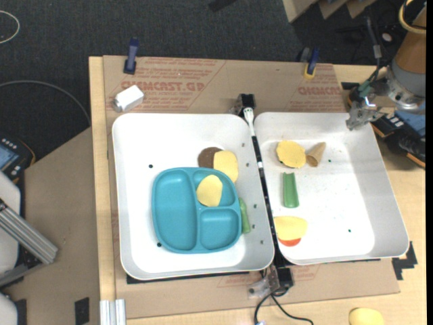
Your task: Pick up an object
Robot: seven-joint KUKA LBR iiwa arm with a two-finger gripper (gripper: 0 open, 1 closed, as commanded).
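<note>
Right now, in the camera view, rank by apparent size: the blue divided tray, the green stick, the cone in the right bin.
1. blue divided tray, clearly largest
2. green stick
3. cone, slightly smaller than the stick

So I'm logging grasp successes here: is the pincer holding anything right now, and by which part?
Nothing is held. The pincer hangs at the right bin's far right corner, with no object between its fingers; the nearest item, the cone, lies apart from it.
</note>
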